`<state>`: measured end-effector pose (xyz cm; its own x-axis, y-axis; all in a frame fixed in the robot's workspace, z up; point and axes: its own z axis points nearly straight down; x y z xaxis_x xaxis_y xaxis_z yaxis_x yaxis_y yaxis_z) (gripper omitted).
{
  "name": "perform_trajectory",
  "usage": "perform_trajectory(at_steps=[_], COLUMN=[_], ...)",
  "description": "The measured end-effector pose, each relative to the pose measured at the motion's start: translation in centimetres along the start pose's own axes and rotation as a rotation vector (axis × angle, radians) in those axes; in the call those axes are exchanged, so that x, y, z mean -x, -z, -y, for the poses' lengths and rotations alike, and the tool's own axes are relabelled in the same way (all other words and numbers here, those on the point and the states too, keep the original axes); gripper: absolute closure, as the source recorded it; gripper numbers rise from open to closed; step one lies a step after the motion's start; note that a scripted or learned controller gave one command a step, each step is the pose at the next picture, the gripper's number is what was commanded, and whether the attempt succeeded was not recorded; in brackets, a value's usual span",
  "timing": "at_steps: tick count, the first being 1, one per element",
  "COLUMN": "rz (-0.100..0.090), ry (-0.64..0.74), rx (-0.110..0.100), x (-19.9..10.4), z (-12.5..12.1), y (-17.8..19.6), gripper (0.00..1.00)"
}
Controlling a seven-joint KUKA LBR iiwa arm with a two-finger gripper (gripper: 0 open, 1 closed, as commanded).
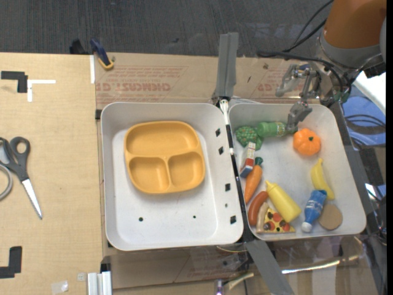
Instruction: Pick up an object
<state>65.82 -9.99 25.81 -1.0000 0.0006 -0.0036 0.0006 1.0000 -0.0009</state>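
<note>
Orange pumpkin (306, 142) sits in the right bin (350, 183) near its far end, with the jaws (297, 117) hanging just left of it, low over the green veg toy (261, 131). Can't tell if the jaws are spread or closed from this angle; nothing visibly between them. Rest of the right bin: banana (320, 178), blue bottle (314, 209), brown disc (331, 217), yellow squeeze bottle (282, 201), pizza slice (273, 220), sausage (257, 206), carrot (253, 182), small tube (249, 158). Left bin (116, 214) holds a yellow divided plate (164, 156), flat, right way up. Scissors (21, 171) lie on the worktop (49, 226) well left of both bins. Blue clip (102, 54) at the far edge.
</note>
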Motion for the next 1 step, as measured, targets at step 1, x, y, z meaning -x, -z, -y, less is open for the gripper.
perform_trajectory(at_steps=[1], rz=[0.031], ry=[0.053], rx=[-0.003], x=[-1.42], z=[1.87], y=[-13.71], gripper=[0.0])
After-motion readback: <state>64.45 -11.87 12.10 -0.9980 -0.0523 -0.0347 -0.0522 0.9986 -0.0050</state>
